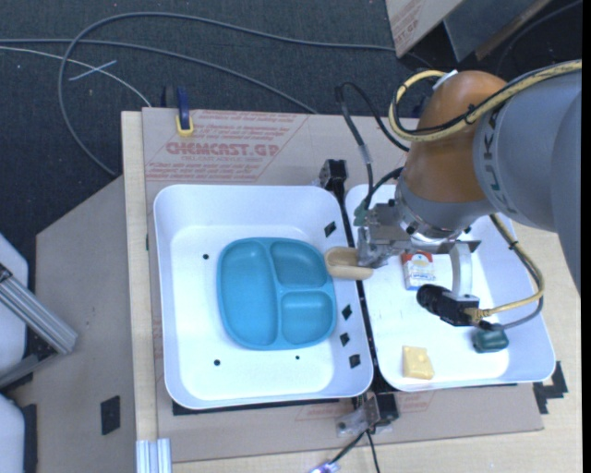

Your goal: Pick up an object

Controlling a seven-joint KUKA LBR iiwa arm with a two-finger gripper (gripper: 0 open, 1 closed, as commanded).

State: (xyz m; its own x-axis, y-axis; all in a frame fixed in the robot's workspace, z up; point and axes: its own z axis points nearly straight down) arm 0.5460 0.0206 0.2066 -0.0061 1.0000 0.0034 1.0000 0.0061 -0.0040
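Position noted: end effector (371,242) hung over the seam between the two white bins. Tan wooden spoon-like piece (344,265) lay just left of it and a little nearer, long axis left-right, on the left bin's (175,277) right rim. Grip state could not be told.

Worktop surroundings, seen from above

A brown board (231,139) with red lettering lies on the worktop (83,277), a blue-and-yellow clamp (184,111) at its far edge. Grey cables (102,65) loop over the dark floor (55,129); a cardboard box (420,20) stands beyond.
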